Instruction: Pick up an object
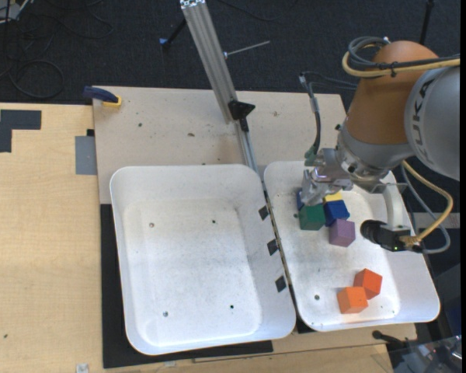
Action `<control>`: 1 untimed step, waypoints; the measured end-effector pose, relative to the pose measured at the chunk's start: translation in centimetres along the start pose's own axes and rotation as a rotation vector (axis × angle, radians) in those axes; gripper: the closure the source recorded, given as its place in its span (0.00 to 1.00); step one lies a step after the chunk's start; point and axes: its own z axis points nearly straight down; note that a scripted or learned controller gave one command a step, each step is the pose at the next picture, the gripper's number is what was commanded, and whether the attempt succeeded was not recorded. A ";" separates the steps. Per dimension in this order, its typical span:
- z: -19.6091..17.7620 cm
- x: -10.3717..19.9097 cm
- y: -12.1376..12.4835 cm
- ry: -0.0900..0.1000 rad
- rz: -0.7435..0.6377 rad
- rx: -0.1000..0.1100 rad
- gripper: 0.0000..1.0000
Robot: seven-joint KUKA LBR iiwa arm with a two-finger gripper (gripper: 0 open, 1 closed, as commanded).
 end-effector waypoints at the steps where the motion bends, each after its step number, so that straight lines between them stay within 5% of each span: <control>1: -0.3 5.6 0.1 0.000 0.000 0.000 1.00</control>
